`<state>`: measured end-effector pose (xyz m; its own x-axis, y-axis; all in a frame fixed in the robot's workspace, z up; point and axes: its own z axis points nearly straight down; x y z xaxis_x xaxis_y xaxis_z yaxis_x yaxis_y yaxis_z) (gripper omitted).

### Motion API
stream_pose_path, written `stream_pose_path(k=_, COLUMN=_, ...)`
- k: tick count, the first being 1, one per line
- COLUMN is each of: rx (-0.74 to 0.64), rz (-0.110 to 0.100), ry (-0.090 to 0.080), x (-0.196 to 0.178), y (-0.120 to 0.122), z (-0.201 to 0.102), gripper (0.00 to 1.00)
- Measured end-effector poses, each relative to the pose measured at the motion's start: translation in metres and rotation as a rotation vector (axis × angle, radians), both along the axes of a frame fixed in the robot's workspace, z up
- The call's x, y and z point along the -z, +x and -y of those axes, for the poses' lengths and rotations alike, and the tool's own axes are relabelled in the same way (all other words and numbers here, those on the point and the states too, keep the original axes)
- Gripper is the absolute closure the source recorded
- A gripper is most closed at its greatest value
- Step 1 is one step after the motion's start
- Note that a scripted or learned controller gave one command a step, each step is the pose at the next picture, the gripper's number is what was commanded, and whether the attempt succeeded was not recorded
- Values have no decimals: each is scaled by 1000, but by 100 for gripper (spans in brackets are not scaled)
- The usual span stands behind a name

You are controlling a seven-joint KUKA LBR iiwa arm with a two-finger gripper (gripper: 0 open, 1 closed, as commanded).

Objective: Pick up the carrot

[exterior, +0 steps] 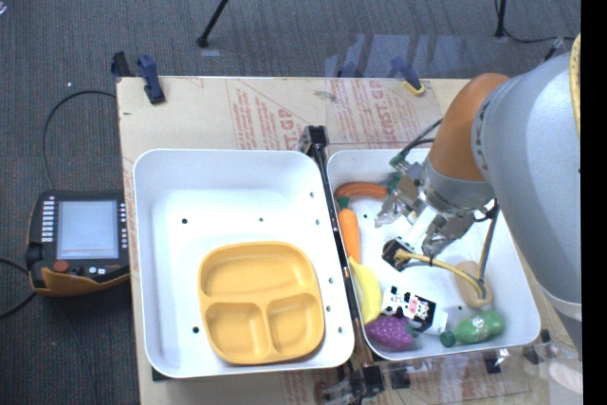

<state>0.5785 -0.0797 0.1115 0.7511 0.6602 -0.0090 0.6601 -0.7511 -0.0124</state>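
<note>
The carrot (349,231) is orange and lies along the left wall of the right bin (520,272), pointing towards the front. My gripper (411,225) hangs over the middle of that bin, a short way to the right of the carrot and apart from it. Its fingers stand open with nothing between them. The grey arm with its orange band (467,133) reaches in from the right and hides the bin's back right part.
An orange sausage (360,191) lies behind the carrot. A banana (366,289), purple grapes (392,332), a black-and-white carton (413,306), a green bottle (479,327) and a beige piece (471,281) fill the front. The left bin (161,204) holds a yellow divided plate (214,272).
</note>
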Motion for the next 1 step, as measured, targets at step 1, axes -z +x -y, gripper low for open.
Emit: stream_pose_path(k=1, rx=117, rz=3, ry=0, x=27, y=-31, z=23, gripper=0)
